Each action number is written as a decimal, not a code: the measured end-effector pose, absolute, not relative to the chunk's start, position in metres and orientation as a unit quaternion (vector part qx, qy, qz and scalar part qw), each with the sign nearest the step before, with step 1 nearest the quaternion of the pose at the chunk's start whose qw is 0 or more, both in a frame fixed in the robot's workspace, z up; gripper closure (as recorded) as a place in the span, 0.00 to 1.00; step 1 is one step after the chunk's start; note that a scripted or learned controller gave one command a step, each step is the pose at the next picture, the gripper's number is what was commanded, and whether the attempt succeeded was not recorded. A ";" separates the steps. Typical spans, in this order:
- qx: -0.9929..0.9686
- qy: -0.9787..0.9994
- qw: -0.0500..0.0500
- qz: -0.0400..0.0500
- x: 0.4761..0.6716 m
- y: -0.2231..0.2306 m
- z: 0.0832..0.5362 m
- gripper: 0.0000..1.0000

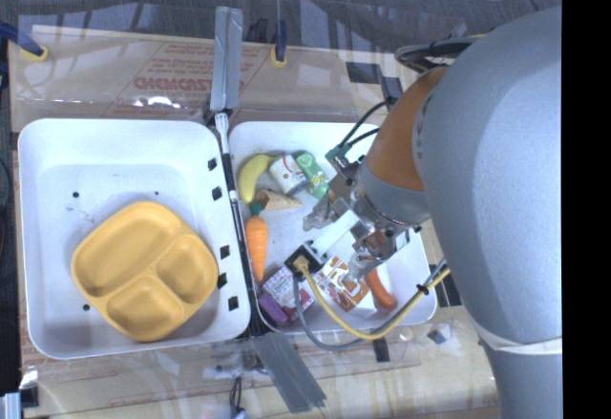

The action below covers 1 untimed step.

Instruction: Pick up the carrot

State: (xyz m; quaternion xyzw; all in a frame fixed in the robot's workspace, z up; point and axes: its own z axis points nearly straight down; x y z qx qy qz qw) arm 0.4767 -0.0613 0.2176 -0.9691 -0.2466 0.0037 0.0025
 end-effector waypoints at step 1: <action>-0.991 -0.135 0.003 0.004 0.475 -0.145 0.124 0.00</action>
